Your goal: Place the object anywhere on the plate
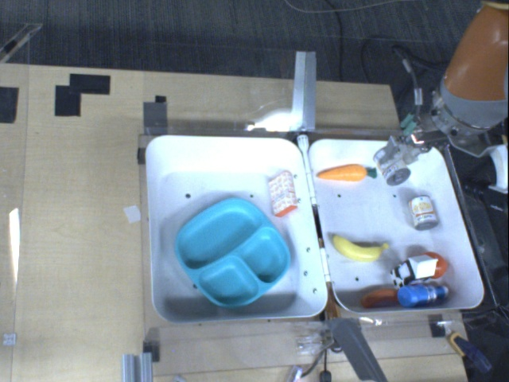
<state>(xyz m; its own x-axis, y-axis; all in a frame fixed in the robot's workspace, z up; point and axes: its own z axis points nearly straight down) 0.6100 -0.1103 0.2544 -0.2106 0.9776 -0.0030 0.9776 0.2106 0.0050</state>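
A blue divided plate [231,250] lies in the left bin, toward its front. A small red and white packet [281,193] rests in the same bin near the divider, apart from the plate. In the right bin lie an orange carrot [343,173], a yellow banana [358,248], a small can [423,212], a white and orange toy [420,268] and a blue bottle [421,294]. My gripper [393,162] hovers at the right bin's back, just right of the carrot's green tip. Nothing shows between its fingers.
A dark red object [378,298] lies beside the blue bottle at the right bin's front. A metal post [305,86] stands behind the divider between the bins. A cable [342,6] runs across the dark floor at the back.
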